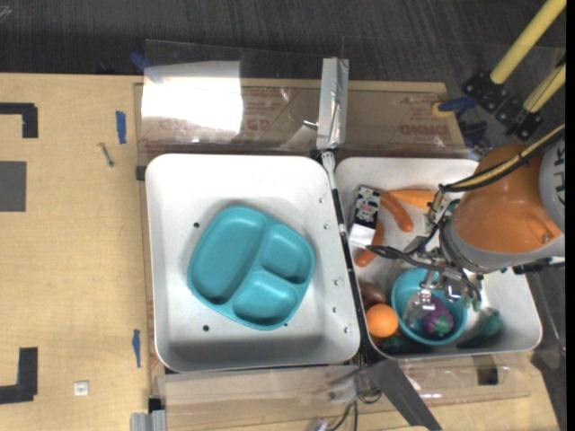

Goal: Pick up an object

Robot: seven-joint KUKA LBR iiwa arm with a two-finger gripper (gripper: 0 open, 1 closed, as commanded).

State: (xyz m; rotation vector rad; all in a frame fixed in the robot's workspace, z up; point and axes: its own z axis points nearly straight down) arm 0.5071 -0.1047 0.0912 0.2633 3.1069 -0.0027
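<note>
Teal plastic stood out in both bins. In the left white bin (171, 241) a teal divided plate (252, 266) with three compartments lay alone, near the middle and turned at a slant. In the right white bin (519, 317) a teal bowl (403, 313) sat upright by the near wall, with a small purple thing (438, 318) inside it.

The grey arm, its orange band (503, 206) bulking over the right bin's far right part, reached in from the right, and the claw (431, 300) hung directly above the bowl, low over the purple thing. Wires and metal parts crowded that spot, so I could not tell whether the claw was apart or together, nor whether it touched anything.

An orange ball (382, 321) rested just beside the bowl on its left, close to the wall shared with the other bin. Farther back lay a long orange piece (396, 210) and, just left of it, a small black-and-white box (366, 206). A dark green thing (490, 324) lay at the bowl's right side near the front wall. Both bins sat side by side on the pale wooden tabletop (63, 259).
</note>
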